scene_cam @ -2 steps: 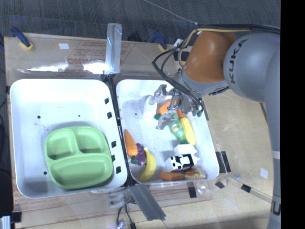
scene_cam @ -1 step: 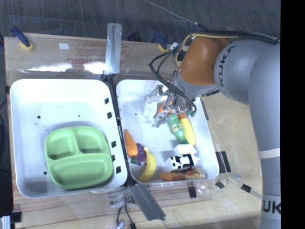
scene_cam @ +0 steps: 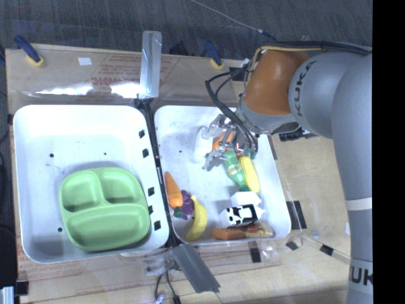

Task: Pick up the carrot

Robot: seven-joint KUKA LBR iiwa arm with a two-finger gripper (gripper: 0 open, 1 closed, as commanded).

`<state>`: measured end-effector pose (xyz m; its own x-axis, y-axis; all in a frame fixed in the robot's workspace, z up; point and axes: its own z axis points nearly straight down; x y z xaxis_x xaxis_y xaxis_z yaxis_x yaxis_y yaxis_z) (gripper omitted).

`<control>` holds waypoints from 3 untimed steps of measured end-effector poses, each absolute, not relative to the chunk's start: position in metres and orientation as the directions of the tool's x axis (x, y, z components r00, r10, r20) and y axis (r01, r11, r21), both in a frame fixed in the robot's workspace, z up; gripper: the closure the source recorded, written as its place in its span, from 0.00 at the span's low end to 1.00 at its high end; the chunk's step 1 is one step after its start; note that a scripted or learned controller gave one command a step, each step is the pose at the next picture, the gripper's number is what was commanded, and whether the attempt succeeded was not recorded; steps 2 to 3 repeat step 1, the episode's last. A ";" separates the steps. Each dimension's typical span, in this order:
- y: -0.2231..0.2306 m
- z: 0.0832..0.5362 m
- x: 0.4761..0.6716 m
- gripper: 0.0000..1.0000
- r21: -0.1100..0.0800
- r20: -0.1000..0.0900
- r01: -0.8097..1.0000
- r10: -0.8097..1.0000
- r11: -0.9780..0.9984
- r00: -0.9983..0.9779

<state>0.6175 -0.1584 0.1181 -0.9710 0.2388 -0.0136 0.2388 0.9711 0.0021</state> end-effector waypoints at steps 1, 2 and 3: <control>-0.158 0.132 0.621 1.00 0.002 -0.024 0.232 0.232 0.973 -0.972; -0.158 0.132 0.621 1.00 0.002 -0.024 0.232 0.232 0.973 -0.972; -0.158 0.132 0.621 1.00 0.002 -0.024 0.232 0.232 0.973 -0.972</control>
